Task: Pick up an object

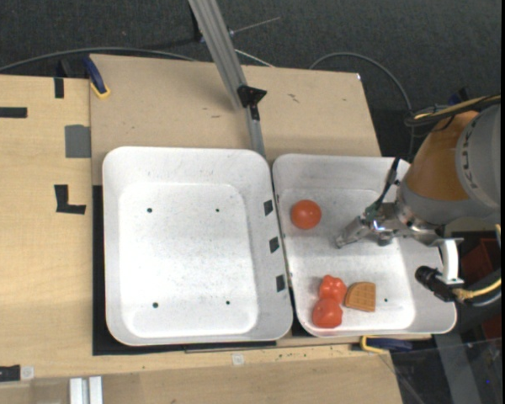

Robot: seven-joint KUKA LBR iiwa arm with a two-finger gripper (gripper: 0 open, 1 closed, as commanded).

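Hovering in right bin (316,171) — jaws state unclear — red ball (305,215) just left, apart.

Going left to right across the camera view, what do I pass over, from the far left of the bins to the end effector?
Left white bin → red ball → red pepper-like toy → tan waffle-like piece → end effector, hanging over the right bin.

Open floor around orange ball (305,215)
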